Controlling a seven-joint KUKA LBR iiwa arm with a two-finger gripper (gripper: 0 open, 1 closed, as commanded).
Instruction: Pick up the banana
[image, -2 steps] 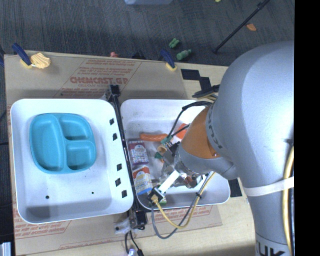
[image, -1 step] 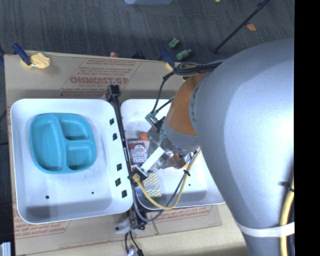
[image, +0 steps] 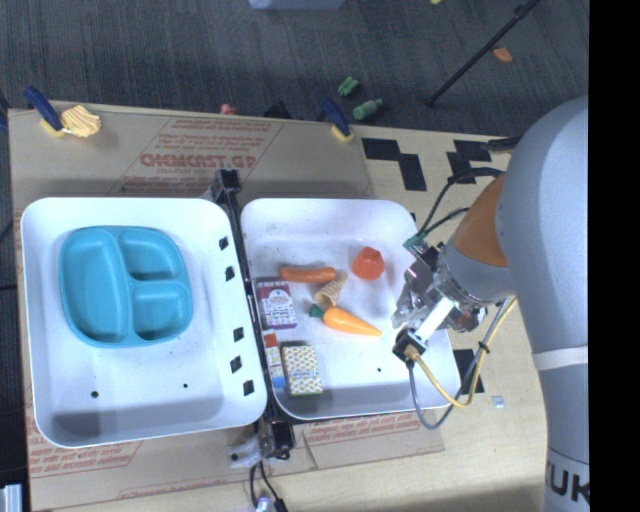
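My gripper (image: 412, 325) hangs low over the right side of the right bin (image: 330, 215), seen from above at the end of the grey arm with its orange band (image: 490, 235). Just to its left lies an orange carrot (image: 348, 321) with a green tip. Further left and up are a small cone (image: 330, 292), a long orange sausage (image: 308, 273) and a round orange-red fruit (image: 368, 263). I can make out nothing between the gripper and the bin floor. The wrist and its cables hide the bin's right edge.
A dark red box (image: 277, 305) and a yellow-green box (image: 301, 368) lie along the right bin's left wall. The left bin (image: 60, 400) holds a blue divided tray (image: 125, 282). A yellow cable (image: 445, 395) loops below the gripper.
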